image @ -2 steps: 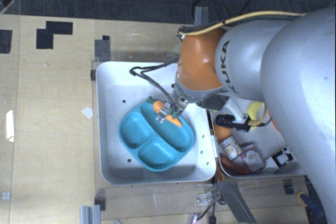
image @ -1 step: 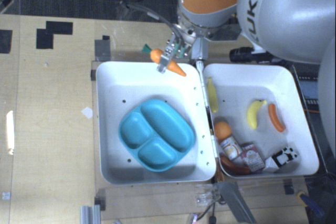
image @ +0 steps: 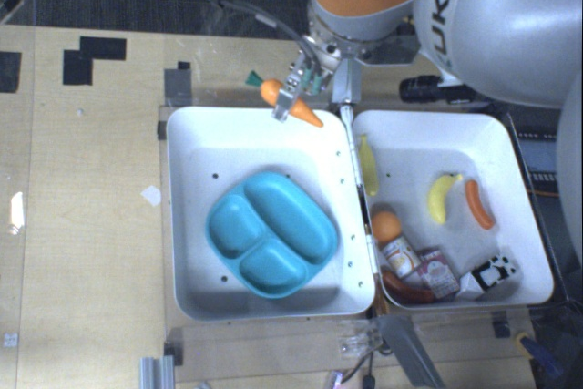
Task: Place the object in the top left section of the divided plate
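End effector [image: 290,101] closed on carrot [image: 293,103] over left bin's [image: 187,223] far edge; blue plate [image: 273,234] below, near bin's middle.

The gripper [image: 293,96] is hanging over the far rim of the left bin [image: 187,223], with a toy carrot [image: 290,103] sitting between its fingers [image: 284,109]; the carrot's green top is pointing out to the left of the fingers and its orange tip is sticking out to their right. Below the fingers, toward the near side of the same bin, a blue divided plate [image: 273,232] is lying tilted, well apart from the carrot. To the right of the fingers, the right bin [image: 510,150] is holding a yellow banana [image: 443,196], a sausage [image: 479,203], an orange ball [image: 386,225], a long yellow piece [image: 367,165] against its left wall, and some small packets [image: 428,273].
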Robot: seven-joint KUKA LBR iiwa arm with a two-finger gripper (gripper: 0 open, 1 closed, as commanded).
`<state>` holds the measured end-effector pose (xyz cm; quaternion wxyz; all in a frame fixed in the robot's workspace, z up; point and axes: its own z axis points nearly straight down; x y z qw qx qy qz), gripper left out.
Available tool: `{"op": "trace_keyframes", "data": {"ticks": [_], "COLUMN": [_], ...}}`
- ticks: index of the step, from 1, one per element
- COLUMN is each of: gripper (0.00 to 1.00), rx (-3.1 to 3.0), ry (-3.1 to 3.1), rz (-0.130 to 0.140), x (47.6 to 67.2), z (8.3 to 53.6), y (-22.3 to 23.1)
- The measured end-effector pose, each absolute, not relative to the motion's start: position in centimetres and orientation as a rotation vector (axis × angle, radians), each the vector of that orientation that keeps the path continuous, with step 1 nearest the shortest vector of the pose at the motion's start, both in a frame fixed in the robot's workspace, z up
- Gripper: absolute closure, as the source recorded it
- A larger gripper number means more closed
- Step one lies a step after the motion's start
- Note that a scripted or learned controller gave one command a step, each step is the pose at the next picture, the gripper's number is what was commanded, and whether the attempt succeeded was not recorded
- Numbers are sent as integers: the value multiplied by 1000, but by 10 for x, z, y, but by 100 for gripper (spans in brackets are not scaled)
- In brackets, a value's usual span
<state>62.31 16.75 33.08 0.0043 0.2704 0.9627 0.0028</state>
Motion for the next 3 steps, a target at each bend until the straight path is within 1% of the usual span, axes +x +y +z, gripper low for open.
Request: {"op": "trace_keyframes", "data": {"ticks": [1,2,3], "gripper": [100,0,100], "rx": [438,438,437], "ry": [3108,3108,3104], "rz": [4,5,11], "x": [630,630,632], "z": [256,257,267], "y": [191,191,192]}}
